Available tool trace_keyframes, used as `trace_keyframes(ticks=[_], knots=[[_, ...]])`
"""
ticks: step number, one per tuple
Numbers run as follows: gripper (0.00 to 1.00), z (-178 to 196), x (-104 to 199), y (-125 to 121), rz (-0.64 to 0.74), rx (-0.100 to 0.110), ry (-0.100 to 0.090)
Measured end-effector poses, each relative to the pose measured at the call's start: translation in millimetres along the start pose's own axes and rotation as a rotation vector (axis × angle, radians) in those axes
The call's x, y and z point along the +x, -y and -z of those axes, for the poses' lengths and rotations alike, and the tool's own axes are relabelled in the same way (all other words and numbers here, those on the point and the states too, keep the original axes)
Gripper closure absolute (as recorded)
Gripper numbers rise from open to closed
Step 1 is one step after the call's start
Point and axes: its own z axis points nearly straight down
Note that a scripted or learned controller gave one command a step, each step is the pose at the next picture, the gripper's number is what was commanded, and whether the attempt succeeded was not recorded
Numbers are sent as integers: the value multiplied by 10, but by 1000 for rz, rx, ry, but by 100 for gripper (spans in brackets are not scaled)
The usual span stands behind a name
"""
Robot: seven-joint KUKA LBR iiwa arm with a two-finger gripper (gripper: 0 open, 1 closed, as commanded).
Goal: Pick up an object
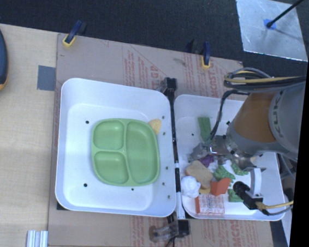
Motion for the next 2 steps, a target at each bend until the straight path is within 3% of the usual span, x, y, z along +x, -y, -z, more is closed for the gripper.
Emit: trace_keyframes(ticks=[1,2], knots=[[0,9,0,-249,-2,-7,2],[0,2,-217,-34,-6,-1,1]])
